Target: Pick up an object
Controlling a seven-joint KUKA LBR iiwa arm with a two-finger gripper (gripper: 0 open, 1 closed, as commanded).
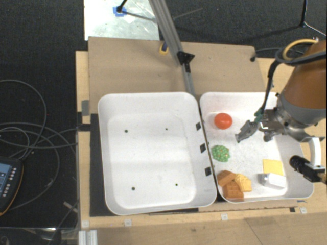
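Observation:
My gripper hangs over the middle of the right bin, fingers spread open with nothing between them. A red ball lies just left of it, near the bin's back left. Below the ball sits a green knobbly piece. At the front left of the bin are orange-brown waffle-like pieces. A yellow block and a small white-grey object lie at the front right, below the gripper.
The left bin stands beside the right one, joined by black clips. A grey pole slants across the back of the bench. Cables trail on the floor at left.

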